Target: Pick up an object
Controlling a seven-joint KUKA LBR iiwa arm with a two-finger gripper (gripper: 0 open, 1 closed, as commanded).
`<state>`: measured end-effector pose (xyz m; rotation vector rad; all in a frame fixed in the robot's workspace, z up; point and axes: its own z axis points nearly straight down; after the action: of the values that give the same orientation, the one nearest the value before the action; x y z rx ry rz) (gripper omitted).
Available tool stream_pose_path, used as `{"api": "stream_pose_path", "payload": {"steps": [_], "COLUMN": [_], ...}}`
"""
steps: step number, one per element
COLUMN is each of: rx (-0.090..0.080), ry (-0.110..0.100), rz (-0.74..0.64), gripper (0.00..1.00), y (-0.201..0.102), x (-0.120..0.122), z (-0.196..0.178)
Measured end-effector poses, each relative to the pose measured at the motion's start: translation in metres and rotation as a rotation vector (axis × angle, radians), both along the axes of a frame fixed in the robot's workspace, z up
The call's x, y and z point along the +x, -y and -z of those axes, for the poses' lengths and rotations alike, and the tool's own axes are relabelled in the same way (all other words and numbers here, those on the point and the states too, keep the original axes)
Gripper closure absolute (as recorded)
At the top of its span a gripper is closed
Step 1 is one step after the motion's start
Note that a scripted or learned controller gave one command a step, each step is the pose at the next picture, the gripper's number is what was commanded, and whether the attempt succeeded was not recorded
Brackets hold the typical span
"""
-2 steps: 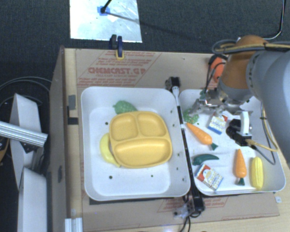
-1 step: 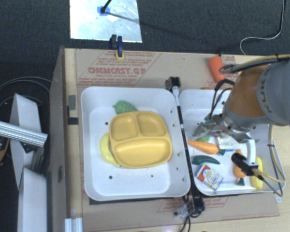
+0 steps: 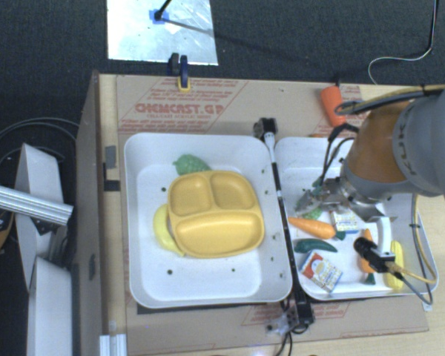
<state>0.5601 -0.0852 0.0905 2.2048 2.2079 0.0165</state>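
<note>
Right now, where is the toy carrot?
The carrot lies in the right bin, near its left wall, just above a green pepper-like toy.

Cardboard-covered bench (image 3: 200,99), foil sheet (image 3: 163,21), possibly a clamp (image 3: 180,69)

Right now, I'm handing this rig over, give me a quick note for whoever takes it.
Gripper: low in the right bin, just above the carrot; whether it is open or shut cannot be told, and nothing shows as held.
Right bin: carrot, a green piece, a small packet, a yellow piece at the right rim, more small items.
Left bin: yellow divided tray over a green piece and a yellow one.
Done: arm is down among the items.
Left: grip one object and lift it.
</note>
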Motion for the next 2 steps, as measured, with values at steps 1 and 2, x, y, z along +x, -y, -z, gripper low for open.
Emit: {"api": "stream_pose_path", "payload": {"steps": [1,2], "rx": [0.005,0.002], "ry": [-0.008,-0.007], "rz": [-0.001,0.000], "gripper": [0.00,0.00], "y": [0.003,0.035], "x": [0.003,-0.065], "z": [0.001,0.002]}}
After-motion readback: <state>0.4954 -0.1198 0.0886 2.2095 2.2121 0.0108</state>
